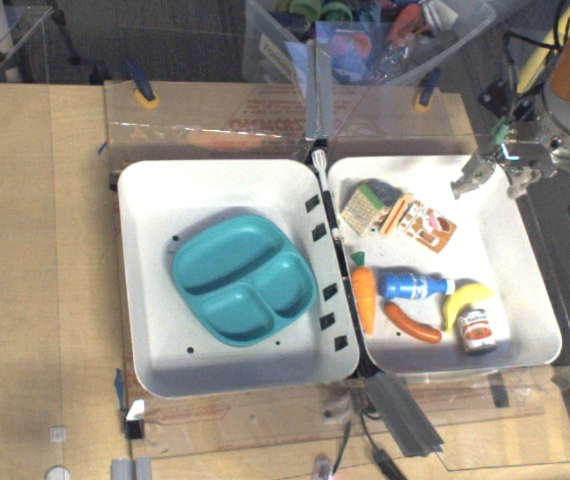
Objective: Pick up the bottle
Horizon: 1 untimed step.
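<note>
- The gripper (487,175) hangs over the right bin's (535,268) far right corner; whether its jaws are spread or pressed together cannot be told.
- The blue bottle (412,287) lies on its side in that bin, between a carrot (364,299) and a banana (464,301), well apart from the gripper.
- A teal tray (242,279) sits in the left bin (145,268).

I note a light wood bench (35,268) w/ clear sheeting (215,118) taped along its far edge. Behind, a clear tub (365,18) of mixed coloured items; bkgd dark, possibly floor, too dim to confirm.
</note>
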### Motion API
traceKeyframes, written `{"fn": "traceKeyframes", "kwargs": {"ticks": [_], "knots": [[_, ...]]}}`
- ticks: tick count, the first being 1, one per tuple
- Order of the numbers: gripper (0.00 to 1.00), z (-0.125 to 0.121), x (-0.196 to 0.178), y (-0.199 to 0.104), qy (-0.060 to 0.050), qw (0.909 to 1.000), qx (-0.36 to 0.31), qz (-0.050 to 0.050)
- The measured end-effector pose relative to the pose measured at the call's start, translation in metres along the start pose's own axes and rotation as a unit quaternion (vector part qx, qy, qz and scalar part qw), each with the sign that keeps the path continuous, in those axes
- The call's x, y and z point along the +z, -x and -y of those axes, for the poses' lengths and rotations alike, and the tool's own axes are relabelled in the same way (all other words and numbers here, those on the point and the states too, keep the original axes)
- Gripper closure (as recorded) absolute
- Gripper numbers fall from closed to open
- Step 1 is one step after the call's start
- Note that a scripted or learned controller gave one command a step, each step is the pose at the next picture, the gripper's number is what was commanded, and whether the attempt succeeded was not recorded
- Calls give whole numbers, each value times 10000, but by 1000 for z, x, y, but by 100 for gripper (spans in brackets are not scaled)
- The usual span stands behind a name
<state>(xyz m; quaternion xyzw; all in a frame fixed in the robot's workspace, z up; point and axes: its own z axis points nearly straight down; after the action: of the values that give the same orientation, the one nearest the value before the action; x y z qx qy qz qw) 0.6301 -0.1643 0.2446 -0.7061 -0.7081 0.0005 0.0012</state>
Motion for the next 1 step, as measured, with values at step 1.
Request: {"fn": "traceKeyframes", "kwargs": {"ticks": [1], "knots": [[0,90,122,-30,2,9974,-723,0]]}}
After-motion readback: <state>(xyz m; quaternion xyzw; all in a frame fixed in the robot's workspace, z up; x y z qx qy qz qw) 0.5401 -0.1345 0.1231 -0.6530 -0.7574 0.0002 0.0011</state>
